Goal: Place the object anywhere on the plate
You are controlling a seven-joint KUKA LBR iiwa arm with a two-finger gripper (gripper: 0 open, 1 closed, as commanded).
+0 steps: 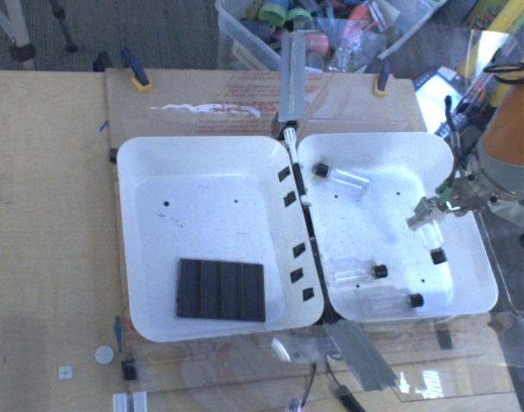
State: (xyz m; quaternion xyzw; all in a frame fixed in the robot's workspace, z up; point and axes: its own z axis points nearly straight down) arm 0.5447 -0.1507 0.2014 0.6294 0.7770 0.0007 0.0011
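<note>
Where the arm [506, 136] enters at the right edge, most of it is cut off, and its gripper [426, 215] hangs low over the right bin [390, 148]; whether the jaws are wide or closed I cannot tell. Clear vials with black caps are faint against the white: one [340, 177] near the bin's top, one [434, 243] just under the gripper, two more [358, 273] [394, 300] toward the front edge. In the left bin [159, 157], the dark ridged plate [221, 289] lies flat at the front, well apart from every vial
</note>
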